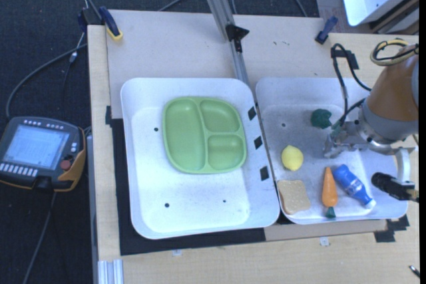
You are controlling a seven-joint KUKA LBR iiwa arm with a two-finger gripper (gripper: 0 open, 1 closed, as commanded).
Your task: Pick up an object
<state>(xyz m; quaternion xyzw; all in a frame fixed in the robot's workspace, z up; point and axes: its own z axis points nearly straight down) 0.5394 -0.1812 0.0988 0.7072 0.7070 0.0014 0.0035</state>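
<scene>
Blue bottle [352,185], label unreadable, lies just below the pincer [335,143], whose grip state I cannot tell.

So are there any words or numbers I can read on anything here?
No words or numbers can be read.
Blue bottle: any label is too blurred to read.
Handheld controller beside the bench: its lit screen and buttons are too small to read.
Green plate, lemon, carrot: no writing shows.
</scene>
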